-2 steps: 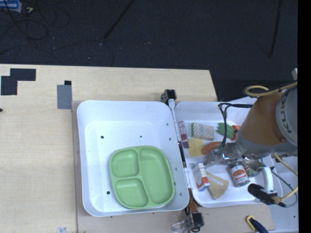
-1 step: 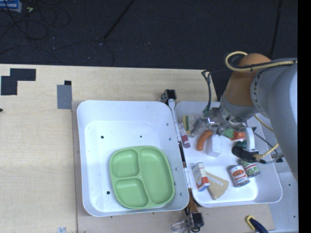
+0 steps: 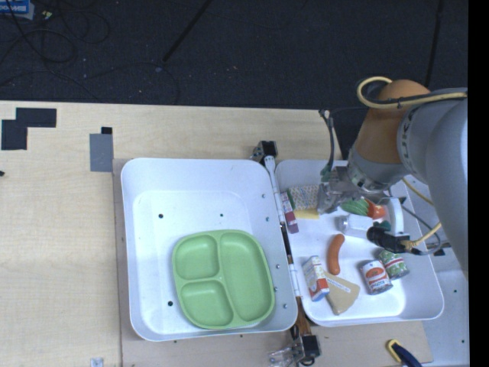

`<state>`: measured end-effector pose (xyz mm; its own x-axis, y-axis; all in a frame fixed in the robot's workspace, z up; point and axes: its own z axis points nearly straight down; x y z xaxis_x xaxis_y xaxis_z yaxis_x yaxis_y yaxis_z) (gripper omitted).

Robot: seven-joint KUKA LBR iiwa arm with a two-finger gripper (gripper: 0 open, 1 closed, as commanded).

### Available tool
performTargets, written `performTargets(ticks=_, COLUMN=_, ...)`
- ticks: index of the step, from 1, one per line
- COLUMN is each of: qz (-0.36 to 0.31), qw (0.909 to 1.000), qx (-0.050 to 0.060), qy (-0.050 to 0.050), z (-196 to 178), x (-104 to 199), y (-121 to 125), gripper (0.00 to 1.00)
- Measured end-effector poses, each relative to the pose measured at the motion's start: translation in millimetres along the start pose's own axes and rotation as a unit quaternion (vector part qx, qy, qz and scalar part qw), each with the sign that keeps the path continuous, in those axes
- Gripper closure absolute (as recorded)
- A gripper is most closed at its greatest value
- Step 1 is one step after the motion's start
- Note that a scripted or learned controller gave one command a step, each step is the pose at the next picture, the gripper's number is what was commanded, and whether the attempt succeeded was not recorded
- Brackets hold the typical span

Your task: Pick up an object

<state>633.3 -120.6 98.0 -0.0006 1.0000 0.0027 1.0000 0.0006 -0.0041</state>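
The right white bin [image 3: 424, 306] holds several small items. An orange sausage [image 3: 335, 254] lies in its middle, beside a white bottle with a red label [image 3: 315, 276] and a pale cheese wedge [image 3: 341, 294]. A red can [image 3: 374, 276] and a green can [image 3: 395, 264] sit to the right. At the back are a speckled sponge [image 3: 304, 197], a green and orange carrot-like piece [image 3: 365, 207] and a maroon box [image 3: 289, 212]. My gripper [image 3: 332, 196] hangs low over the back of this bin, between the sponge and the carrot piece. I see nothing held.
The left white bin [image 3: 145, 205] holds a green divided plate [image 3: 222, 279]. The arm's grey body and orange band [image 3: 390, 128] cover the right bin's back right corner. Beyond the bins, bare wooden bench [image 3: 53, 243] spreads to the left.
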Motion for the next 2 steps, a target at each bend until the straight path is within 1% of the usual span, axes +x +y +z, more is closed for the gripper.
performTargets(ticks=1, qz=0.0, qw=1.0, qx=0.0, qy=0.0, z=0.0, x=0.0, y=-0.1, gripper=0.0)
performTargets(ticks=2, qz=0.001, qw=1.0, qx=-0.001, qy=-0.001, z=9.9, x=-25.2, y=-65.1, gripper=0.0)
